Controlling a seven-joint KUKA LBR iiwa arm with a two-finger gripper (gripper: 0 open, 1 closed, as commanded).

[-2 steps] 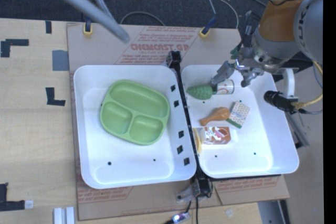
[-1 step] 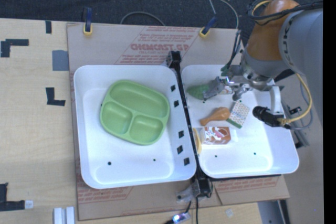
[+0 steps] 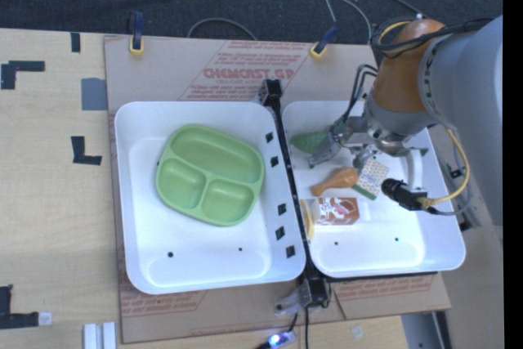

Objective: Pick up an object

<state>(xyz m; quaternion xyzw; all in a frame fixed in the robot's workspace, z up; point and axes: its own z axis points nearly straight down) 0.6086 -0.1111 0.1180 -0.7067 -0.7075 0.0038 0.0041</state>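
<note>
The gripper [image 3: 353,145] hangs low inside the right bin [image 3: 441,253], among several small items; whether its fingers are spread or closed cannot be told, and nothing is visibly between them. The step in hand appears to be the approach to a grasp. The likeliest target, an orange drumstick-shaped toy [image 3: 337,181], lies just below the gripper, touching a checkered packet [image 3: 373,174]; a green item [image 3: 309,142] lies just to its left, and a red-and-white packet [image 3: 335,211] farther below. The next move calls for centring over one item before closing. The bin divider [image 3: 282,167] stands close on the left; open floor lies below the packets. The green tray [image 3: 211,174] sits well apart in the left bin [image 3: 135,245].
</note>
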